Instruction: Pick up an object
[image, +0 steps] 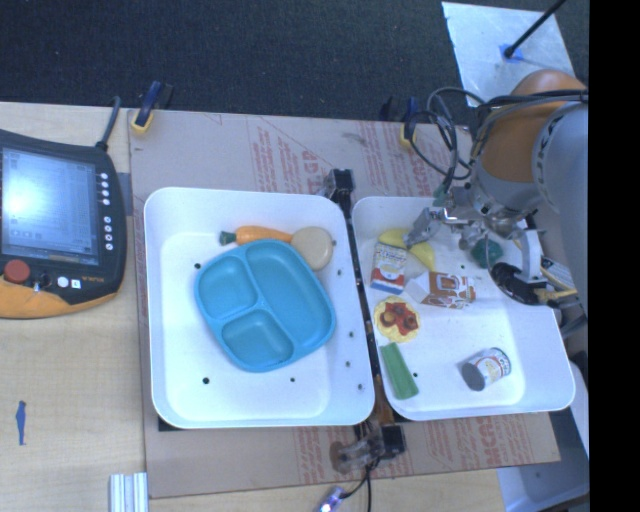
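well, camera view: gripper (430, 228) hangs over the far left of the right bin (535, 392); open or closed, cannot tell.
nearest thing: yellow toy (399, 240), just beside the gripper.
handling: likely light, smooth plastic, may slip; take it across its narrow middle.

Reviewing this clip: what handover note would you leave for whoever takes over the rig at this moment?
Gripper: low over the far end of the right white bin, next to a yellow piece; no object visibly held.
Right bin also holds: small red-and-white carton, brown-and-white packet, round yellow disc with red topping, green block, grey can on its side.
Left white bin: blue divided plate, orange carrot, beige round piece.
Done: approach only.
Left: grasp an object and lift it.
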